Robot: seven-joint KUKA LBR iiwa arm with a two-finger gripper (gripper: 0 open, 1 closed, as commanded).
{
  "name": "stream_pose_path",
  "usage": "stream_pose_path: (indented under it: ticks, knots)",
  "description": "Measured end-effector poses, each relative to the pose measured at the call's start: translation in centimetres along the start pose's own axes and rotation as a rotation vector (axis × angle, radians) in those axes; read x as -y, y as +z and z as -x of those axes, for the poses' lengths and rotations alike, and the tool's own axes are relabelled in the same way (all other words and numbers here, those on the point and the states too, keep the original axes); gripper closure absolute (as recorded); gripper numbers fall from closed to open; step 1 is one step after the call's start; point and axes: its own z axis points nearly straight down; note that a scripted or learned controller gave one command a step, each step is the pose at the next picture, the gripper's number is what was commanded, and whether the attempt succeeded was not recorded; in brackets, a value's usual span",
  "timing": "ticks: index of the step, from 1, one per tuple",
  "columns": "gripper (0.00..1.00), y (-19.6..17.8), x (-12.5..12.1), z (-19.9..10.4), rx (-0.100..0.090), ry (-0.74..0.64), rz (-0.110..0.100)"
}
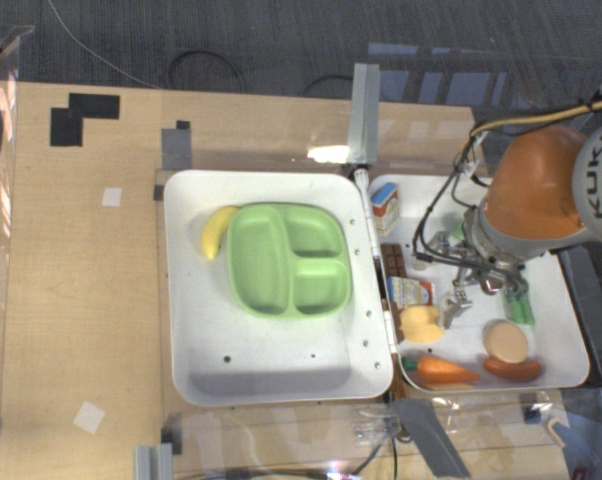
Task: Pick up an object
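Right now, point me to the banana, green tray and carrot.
banana [216, 232], camera view, middle of its curve.
green tray [286, 259], camera view, central divider.
carrot [446, 371], camera view, mid-body.

The pale wooden surface [81, 298] carries two shallow white bins side by side, the left bin [196, 368] and the right bin [571, 358]. Black L-shaped tape [81, 118] marks its far left corner, small white squares [112, 197] lie nearer, and dark grey carpet [231, 18] runs behind

Two white bins, several food items

One green tray [286, 260], one banana [215, 233], one carrot [447, 371], one sausage [512, 370], one carton [384, 208].
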Motion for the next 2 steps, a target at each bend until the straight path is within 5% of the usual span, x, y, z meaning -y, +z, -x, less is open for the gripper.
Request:
stream_pose_path:
  ticks: [1, 2]
  knots:
    - [0.0, 0.5, 4.2, -5.9, 0.002, -0.003, -0.002]
    - [0.0, -1.5, 6.1, 0.7, -0.003, -0.179, 0.003]
